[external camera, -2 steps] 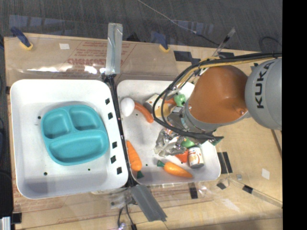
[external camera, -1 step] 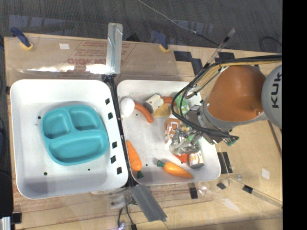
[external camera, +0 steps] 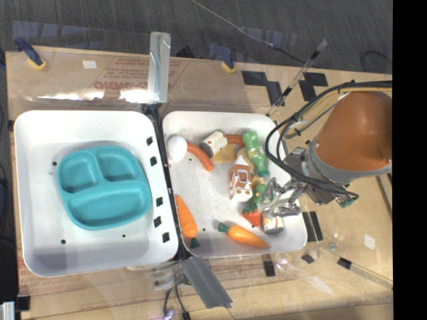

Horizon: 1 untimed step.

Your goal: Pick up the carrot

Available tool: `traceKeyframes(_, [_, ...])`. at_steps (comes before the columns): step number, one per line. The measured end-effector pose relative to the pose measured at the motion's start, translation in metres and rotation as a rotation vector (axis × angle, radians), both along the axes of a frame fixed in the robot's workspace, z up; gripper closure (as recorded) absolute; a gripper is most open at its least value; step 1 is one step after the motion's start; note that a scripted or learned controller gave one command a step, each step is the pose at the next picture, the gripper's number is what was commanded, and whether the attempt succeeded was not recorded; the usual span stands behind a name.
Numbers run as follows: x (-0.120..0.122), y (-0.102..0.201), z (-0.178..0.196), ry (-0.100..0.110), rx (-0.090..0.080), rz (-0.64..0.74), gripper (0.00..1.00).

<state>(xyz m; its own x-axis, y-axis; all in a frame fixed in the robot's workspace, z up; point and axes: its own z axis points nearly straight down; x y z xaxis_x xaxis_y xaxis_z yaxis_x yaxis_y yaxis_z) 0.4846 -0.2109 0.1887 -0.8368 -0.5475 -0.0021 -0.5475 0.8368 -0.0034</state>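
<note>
Barely begun, by the look of things. Carrot (external camera: pixel 247 236) lying flat at roughly five o'clock in the right bin (external camera: pixel 220 122), green top toward nine o'clock, orange tip toward four, close to the near wall. Not lifted, not between any fingers. End effector (external camera: pixel 275 205) low over the right edge of that bin, at about three to four o'clock, just up and to the right of the carrot and near a small red piece (external camera: pixel 251 217) and a small can-like item (external camera: pixel 272 225). Impossible to tell from this slanted view whether spread or closed: too much metal and cable tangled together there, possibly touching the clutter, possibly just above it.

Worth noting a second carrot-like piece (external camera: pixel 186 218) at seven o'clock in the same bin, hard against the left wall, orange with no clear green top. Either could be meant; the one with the green top nearer the arm.

Elsewhere in the right bin: a white egg (external camera: pixel 177 147) at ten o'clock, a sausage (external camera: pixel 199 156) just beside it, a green bottle (external camera: pixel 253 149) toward one o'clock, a milk carton (external camera: pixel 240 182) near centre. Left bin (external camera: pixel 40 129) holding a teal divided plate (external camera: pixel 103 185), well apart from the action.

Still to do: line up over the carrot, descend, close, lift clear. Nothing of the grasp done yet as far as can be judged.
</note>
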Motion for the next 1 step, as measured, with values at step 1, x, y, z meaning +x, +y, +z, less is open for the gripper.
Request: traceKeyframes(1, [0.0081,0.0360,-0.0193,0.003,0.003,-0.019,1.00])
